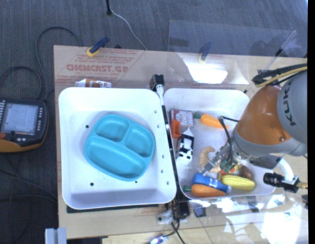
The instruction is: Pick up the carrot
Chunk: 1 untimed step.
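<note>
Bins: 2, white; left bin [70, 151], right bin [238, 98].
Tray: 1, blue, 3 sections [120, 145], mid left bin.
Arm: 1 [271, 121], enters right bin from 3 o'clock.
Gripper [222, 161]: low in right bin; grip state can't tell.
Carrots: 2; carrot [212, 121] at 12 o'clock of gripper, other carrot [207, 190] at 7 o'clock.
Clutter: yellow corn [237, 182] + blue item [210, 182] just under gripper; red packet [181, 120] at 10 o'clock.

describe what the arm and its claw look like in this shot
The arm is bulky and rounded, with a grey shell carrying part of a dark printed "KU" marking, and a wide orange band above the wrist. Black and yellowish cables run along its upper side. The claw is a small cluster of metal and dark parts, with a thin black cable running up to it.
</note>
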Motion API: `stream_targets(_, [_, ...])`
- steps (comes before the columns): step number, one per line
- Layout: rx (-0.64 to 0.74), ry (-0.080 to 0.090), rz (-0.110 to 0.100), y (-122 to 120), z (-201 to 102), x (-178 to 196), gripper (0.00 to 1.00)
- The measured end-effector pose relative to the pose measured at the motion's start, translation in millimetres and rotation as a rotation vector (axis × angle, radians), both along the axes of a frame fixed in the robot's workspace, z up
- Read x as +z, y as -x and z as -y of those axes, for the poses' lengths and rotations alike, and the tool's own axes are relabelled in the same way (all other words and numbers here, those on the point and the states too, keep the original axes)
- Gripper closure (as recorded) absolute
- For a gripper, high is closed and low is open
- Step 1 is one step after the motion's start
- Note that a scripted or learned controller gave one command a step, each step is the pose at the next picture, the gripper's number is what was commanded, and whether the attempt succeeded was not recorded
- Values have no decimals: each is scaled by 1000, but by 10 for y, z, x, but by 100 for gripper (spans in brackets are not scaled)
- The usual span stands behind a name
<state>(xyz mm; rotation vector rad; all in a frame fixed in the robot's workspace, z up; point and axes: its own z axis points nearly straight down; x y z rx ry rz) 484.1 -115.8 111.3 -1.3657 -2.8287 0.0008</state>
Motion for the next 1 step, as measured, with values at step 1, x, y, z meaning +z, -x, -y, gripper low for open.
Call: stream_targets(1, [-125,-1,-3,11,-109,-108,100])
